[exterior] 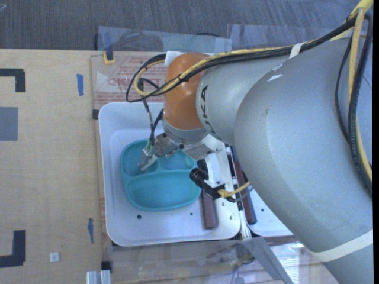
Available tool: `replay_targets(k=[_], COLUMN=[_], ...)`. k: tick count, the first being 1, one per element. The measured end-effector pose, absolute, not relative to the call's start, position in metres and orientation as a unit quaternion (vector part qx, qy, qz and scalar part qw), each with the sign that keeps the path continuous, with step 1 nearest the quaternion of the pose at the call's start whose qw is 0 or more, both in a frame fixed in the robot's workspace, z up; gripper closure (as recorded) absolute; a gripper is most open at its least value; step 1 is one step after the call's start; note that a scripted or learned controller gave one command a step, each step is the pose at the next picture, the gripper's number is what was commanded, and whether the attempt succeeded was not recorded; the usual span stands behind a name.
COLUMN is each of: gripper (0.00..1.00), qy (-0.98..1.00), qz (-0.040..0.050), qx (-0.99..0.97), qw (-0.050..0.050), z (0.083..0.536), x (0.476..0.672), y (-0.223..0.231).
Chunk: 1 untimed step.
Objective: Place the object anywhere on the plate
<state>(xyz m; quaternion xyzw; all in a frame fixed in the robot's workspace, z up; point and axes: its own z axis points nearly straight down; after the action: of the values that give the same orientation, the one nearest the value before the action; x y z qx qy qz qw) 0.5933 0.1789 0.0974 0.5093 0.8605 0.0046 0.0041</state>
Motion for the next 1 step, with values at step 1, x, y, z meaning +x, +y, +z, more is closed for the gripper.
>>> replay_targets(k=[1], gripper=[0.0], qy=[0.858], qz=[0.0123], qx=[0.513], qw=[0.011], z=[0.0966], x=[0.5426], y=[0.2112])
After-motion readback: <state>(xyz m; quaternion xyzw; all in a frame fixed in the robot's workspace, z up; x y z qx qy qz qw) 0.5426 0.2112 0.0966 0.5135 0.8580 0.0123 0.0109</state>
